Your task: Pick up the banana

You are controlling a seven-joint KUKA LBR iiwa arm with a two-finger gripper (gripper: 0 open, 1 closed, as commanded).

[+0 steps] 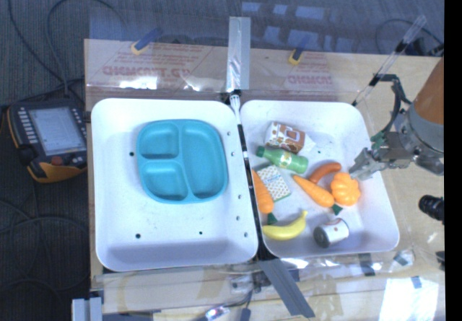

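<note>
Nearest the camera, along the front wall of the right bin [375,236], lie the banana [286,227] and, just to its right, a small grey-and-white can [331,232] on its side. Behind the banana sits a checkered packet [275,182], with a carrot [263,193] pressed against the divider on its left; another carrot [313,190] lies at a slant toward the middle, touching a small orange pumpkin [345,189] on its right. Farther back come a green bottle [284,160], an orange-red pepper-like piece [325,170], and at the rear a brown-and-white carton [284,138]. The gripper [363,166] hangs over the right side of this bin, just above and right of the pumpkin, well apart from the banana, which lies forward and to its left with the pumpkin, slanted carrot and can between them. Whether its fingers are spread or closed cannot be told: they blur into the grey wrist and nothing is seen between them. The arm's orange band [433,99] is cut off at the right edge. The left bin [115,233] holds a blue divided plate [181,159]. Beyond the bench on the left, a teach pendant [45,138] rests on the floor.
</note>
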